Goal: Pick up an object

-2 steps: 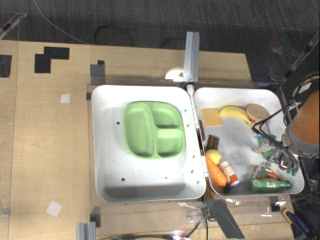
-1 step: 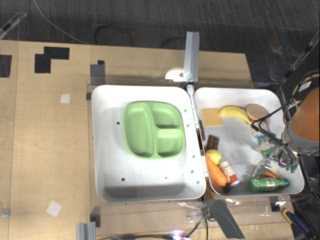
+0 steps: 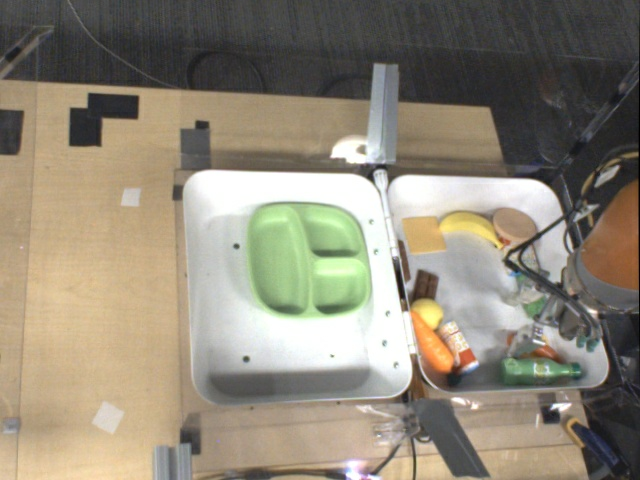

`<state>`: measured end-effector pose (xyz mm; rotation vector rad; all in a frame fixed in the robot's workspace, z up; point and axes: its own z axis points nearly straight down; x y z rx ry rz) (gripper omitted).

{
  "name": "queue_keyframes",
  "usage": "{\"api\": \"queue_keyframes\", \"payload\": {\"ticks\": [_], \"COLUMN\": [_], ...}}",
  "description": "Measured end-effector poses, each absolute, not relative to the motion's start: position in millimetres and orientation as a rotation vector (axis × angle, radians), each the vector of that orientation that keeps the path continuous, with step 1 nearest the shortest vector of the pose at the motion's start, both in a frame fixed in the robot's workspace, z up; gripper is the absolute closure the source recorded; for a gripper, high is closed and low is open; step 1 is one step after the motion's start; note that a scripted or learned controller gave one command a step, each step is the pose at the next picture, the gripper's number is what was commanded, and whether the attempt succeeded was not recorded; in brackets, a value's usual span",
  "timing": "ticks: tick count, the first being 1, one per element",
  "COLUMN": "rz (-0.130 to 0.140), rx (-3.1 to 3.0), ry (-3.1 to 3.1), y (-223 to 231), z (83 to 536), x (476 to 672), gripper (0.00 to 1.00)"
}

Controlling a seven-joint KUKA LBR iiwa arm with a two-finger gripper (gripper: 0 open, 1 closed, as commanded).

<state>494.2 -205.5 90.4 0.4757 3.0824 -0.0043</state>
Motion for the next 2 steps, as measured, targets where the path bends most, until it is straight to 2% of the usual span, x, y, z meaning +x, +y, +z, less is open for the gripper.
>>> {"api": "queue_keyframes", "payload": {"ticks": [1,2], "rz": [-0.002,-0.004], "rx": [0.528,0.528], "ry": [3.083,3.074], "y": [-206.3,-205.7], "z": [90.2,90.4], "x": [501.0,494.0], "gripper": [0.0,0.0]}}
